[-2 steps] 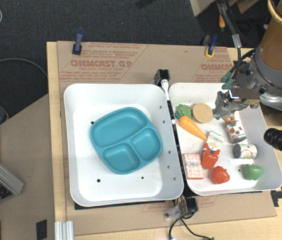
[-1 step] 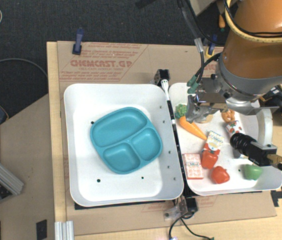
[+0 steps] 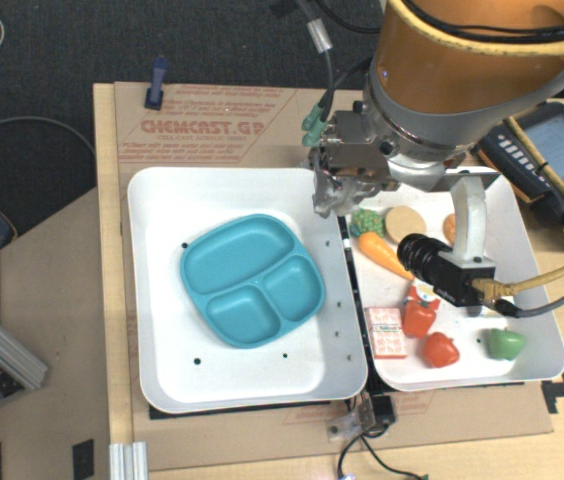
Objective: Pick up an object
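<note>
The right bin (image 3: pixel 537 363) holds several toy foods: an orange carrot (image 3: pixel 382 254), a green leafy piece (image 3: pixel 367 220), a beige round piece (image 3: pixel 406 223), a red bottle-like piece (image 3: pixel 420 314), a red pepper (image 3: pixel 441 349), a green piece (image 3: pixel 505 343) and a pink-and-white box (image 3: pixel 387 331). My gripper (image 3: pixel 329 200) hangs low over the far left corner of the right bin, by the divide between the bins and just left of the green leafy piece. I see nothing held in it. The wrist hides the back of the right bin.
A teal divided plate (image 3: pixel 252 280) lies in the middle of the left bin (image 3: pixel 152 268). A black cylinder on a white bracket (image 3: pixel 440 266) with a yellowish cable hangs over the right bin. Both bins rest on a cardboard sheet (image 3: pixel 202 123).
</note>
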Available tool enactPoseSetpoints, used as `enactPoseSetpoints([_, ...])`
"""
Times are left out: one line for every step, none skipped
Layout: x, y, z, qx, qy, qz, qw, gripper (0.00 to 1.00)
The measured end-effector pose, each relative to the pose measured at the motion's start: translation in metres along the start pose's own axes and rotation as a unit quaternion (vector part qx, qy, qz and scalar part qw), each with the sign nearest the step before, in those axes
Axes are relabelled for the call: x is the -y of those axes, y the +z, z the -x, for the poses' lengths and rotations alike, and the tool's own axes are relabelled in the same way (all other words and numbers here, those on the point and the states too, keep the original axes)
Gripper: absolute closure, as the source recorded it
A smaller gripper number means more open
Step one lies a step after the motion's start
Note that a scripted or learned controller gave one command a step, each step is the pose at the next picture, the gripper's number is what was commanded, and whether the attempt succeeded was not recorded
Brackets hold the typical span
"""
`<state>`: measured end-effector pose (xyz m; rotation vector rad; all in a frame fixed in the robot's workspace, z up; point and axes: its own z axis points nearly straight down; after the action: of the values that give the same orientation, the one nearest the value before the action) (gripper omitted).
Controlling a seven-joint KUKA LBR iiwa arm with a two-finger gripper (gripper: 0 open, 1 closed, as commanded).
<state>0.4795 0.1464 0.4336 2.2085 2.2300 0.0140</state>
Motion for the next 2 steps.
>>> enactPoseSetpoints([-0.027, 0.183, 0.034, 0.004, 0.007, -0.011, 0.9999, 1.00])
enactPoseSetpoints([0.002, 0.122, 0.005, 0.001, 0.003, -0.002, 1.0000, 1.00])
